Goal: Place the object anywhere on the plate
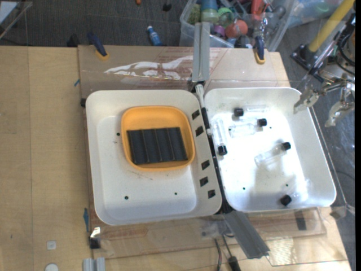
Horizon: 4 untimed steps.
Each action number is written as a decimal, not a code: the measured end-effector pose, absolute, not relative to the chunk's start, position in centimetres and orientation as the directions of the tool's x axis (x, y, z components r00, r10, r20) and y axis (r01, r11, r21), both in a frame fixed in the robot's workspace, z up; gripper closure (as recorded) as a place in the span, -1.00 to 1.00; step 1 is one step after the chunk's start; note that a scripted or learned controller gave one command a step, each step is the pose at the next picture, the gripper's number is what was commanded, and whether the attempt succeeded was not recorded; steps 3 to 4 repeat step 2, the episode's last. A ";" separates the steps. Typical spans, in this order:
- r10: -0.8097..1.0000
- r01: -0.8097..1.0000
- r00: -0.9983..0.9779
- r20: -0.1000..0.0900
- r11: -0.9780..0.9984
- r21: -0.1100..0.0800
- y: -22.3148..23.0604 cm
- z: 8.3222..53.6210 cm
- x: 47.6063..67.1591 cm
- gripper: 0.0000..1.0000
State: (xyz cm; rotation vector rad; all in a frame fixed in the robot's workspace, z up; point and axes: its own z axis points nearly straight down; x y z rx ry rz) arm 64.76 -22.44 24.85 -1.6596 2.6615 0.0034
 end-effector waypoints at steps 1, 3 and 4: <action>-0.895 -0.895 -0.446 -0.013 0.446 -0.008 -22.5 26.1 64.9 1.00; -0.895 -0.895 -0.447 -0.012 0.447 -0.007 -22.6 26.1 64.9 -1.00; -0.895 -0.895 -0.447 -0.012 0.447 -0.007 -22.6 26.1 64.9 -1.00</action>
